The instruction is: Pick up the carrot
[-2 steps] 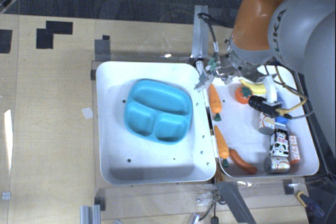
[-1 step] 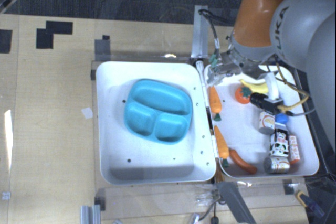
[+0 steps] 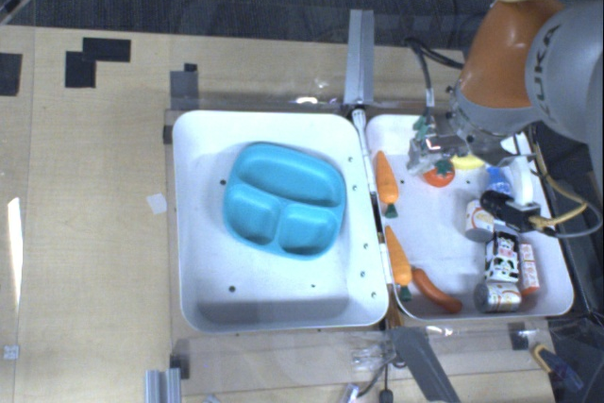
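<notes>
We cannot tell how the pincer [image 3: 432, 146] stands, since the grey arm with its orange band [image 3: 528, 61] runs off the right edge and shadows it. The small round orange-red object [image 3: 439, 175] beneath it is partly covered and too small for us to name. The labels on the cans [image 3: 503, 274] are too blurred for us to read.

A blue three-compartment tray [image 3: 282, 198] lies in the left white bin [image 3: 203, 297], near the frame's centre. In the right white bin [image 3: 557, 297], at lower right, a can [image 3: 502, 274] lies on its side beside a small packet [image 3: 528, 267]. A reddish sausage-like piece [image 3: 436, 291] rests near that bin's bottom edge. Black tape patches [image 3: 94, 59] mark the bench [image 3: 75, 231] at upper left.
</notes>
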